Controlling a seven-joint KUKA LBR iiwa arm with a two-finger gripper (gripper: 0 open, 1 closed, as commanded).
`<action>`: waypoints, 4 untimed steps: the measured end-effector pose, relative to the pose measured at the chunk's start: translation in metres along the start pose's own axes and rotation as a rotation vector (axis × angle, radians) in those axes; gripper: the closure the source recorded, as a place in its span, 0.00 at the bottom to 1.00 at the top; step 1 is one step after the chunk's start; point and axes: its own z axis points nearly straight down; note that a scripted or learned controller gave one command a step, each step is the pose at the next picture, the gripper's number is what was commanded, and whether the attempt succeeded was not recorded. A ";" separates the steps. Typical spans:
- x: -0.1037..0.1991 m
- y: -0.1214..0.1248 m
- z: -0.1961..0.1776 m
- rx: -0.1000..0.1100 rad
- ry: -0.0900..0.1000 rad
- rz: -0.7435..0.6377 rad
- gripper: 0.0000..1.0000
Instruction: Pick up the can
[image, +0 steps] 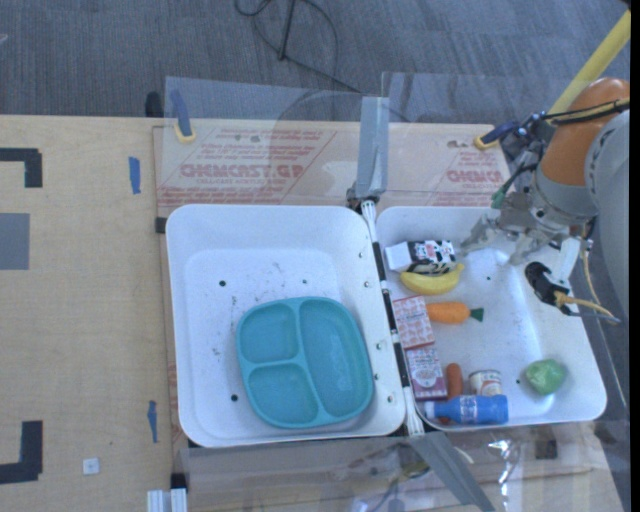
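- My gripper (515, 240) hangs above the far end of the right bin (512, 335), to the right of the banana (432, 279) and a little higher in the view.
- I cannot tell whether it is spread or pressed together; cables and the wrist clutter that spot. I see nothing held in it.
- The can (485, 382) is small, with a pale top. It stands on the bin floor well below the banana in the view and slightly to its right, near the bin's front edge.
- Between the banana and the can lies the carrot (450, 313), just under the banana.
- The blue bottle (472, 409) lies farther below the banana than the can does, right against the can or nearly so.
- The green lump (545, 376) sits about level with the can but farther right of the banana.
- As I judge it, nothing of the task is done: the can is untouched and my gripper is well apart from it.
- Left to do: travel down the bin past the banana, come down over the can, close on it, and lift.
- The bottle crowding the can looks to me like the main risk to a clean grasp.
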 end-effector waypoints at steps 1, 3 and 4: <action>-0.009 -0.065 0.000 -0.011 -0.015 -0.231 0.00; -0.016 -0.035 -0.001 -0.014 -0.006 -0.262 0.00; -0.009 -0.001 -0.001 0.012 0.004 -0.312 0.00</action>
